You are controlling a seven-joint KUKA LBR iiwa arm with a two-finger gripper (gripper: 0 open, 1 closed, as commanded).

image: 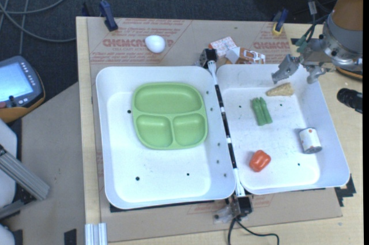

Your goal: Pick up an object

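My gripper (300, 68) hangs spread and empty over the far edge of the right bin (328, 169), its fingers just above a tan wedge of bread (279, 89). Near the wedge lie a green bean pod (261, 110), a small white can (310, 140) and a red-orange pepper (259, 161), all apart. The left bin (115, 174) bears a green divided plate (170, 115). A white egg (154, 43) and crumpled wrappers (233, 52) rest on the bench beyond.

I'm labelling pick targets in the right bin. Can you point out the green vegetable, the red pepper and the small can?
Green vegetable (261, 110), camera view, middle of its length.
Red pepper (259, 161), camera view, centre of its body.
Small can (310, 140), camera view, middle of its side.
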